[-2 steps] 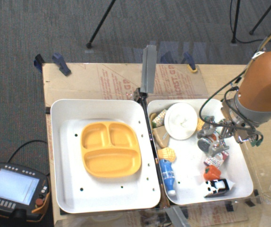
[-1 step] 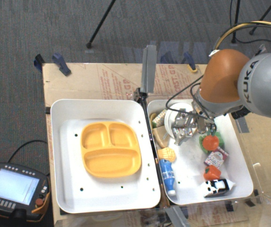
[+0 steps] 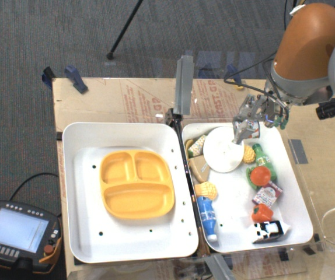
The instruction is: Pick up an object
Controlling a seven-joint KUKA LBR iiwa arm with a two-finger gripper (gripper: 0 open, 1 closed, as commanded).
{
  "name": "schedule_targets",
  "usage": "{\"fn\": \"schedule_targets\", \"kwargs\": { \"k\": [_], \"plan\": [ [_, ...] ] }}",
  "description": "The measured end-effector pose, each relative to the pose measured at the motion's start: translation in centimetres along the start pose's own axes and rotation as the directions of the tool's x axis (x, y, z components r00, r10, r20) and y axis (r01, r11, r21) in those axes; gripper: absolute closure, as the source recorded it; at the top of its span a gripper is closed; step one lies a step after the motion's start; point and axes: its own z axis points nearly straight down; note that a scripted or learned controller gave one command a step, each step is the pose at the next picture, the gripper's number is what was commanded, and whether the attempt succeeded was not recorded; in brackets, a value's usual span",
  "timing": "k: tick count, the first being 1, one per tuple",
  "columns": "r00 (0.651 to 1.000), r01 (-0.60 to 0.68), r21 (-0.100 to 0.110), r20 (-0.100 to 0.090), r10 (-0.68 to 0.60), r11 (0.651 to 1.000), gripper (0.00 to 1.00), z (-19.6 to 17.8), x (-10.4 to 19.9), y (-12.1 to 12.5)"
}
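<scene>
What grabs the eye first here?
Probably the yellow divided plate, lying alone in the left bin. Next, the orange-banded arm coming in at upper right, its gripper over the far end of the right bin at the edge of a white round lid. That bin is crowded: a blue bottle, corn, a red tomato.

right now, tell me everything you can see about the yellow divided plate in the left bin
The yellow divided plate looks like smooth plastic, a rounded rectangle with three compartments: two small ones at the far side, one long one nearer the camera. It lies flat, right way up, near the middle of the left bin, nothing in it or touching it.
</scene>
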Motion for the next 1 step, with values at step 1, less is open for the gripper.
{"fn": "schedule_targets", "kwargs": {
  "k": [1],
  "plan": [
    [0.994, 0.110, 0.000, -0.014, -0.110, 0.994, 1.00, 17.06, 2.76, -3.77]
  ]
}}
